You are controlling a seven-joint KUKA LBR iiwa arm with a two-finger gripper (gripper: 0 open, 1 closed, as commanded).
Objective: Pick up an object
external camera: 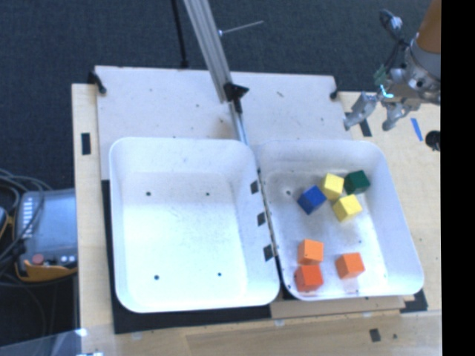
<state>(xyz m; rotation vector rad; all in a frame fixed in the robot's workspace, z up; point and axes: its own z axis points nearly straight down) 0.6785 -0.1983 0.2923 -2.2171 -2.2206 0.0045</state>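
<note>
At the upper right of the frame we see the gripper (376,115) hanging above the bench beyond the right bin's (397,221) far corner, its two fingers spread apart with nothing between them. In that bin we find the blocks: a blue one (311,199), two yellow (333,185) (346,208) and a green (357,182) clustered near the top, and three orange (311,251) (349,265) (309,277) lower down. The left bin (122,199) sits beside it.

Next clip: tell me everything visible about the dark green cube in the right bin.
The dark green cube is a small, matte, solid-looking block, the only green one. It lies flat on the floor of the right-hand shallow white bin, near its far right corner. Its left side meets a yellow cube, or nearly so. The two-finger gripper hangs above the bench beyond the bin, clear of the cube.
</note>
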